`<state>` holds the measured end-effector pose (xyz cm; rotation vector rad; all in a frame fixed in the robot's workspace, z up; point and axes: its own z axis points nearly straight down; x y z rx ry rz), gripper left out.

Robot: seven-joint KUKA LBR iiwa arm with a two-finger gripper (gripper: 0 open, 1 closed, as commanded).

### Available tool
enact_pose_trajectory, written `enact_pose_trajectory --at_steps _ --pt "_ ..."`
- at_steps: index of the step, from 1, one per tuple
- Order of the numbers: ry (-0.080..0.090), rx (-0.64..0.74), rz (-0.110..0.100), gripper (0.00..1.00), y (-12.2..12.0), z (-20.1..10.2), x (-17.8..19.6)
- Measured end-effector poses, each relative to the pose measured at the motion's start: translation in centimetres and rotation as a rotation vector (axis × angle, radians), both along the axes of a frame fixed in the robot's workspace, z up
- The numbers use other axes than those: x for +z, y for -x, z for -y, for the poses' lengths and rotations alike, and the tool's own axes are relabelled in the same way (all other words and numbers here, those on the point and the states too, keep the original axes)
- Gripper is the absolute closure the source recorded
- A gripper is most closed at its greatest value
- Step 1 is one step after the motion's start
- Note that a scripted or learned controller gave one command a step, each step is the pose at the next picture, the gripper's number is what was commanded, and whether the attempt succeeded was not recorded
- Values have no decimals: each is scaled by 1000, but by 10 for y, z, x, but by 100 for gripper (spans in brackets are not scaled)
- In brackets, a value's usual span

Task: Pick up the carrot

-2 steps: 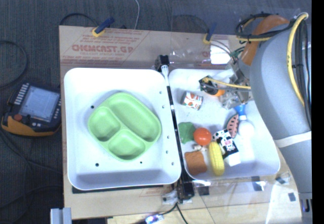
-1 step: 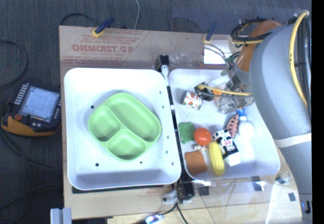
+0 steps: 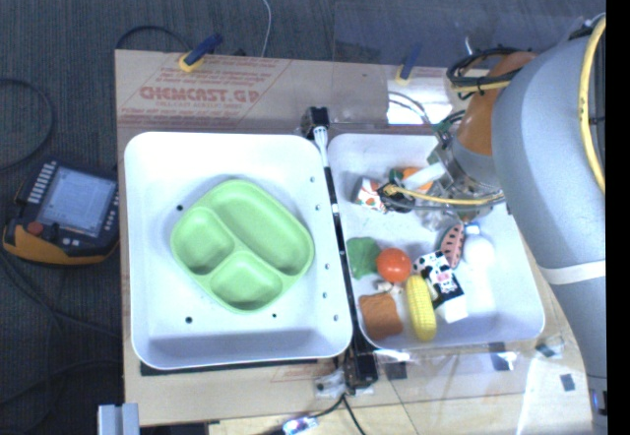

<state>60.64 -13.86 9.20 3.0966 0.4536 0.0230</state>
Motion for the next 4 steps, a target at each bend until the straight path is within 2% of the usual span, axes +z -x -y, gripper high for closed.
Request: enact_pose_trajectory --at_steps 1,2,3,4 --pt "-8 -89 -15 0 -15 1 -1" --pt "0 -47 -1 0 6 -12 0" --pt "-16 -84 -5 0 1 7 0" --pt "-32 -84 -16 0 -50 51 -1"
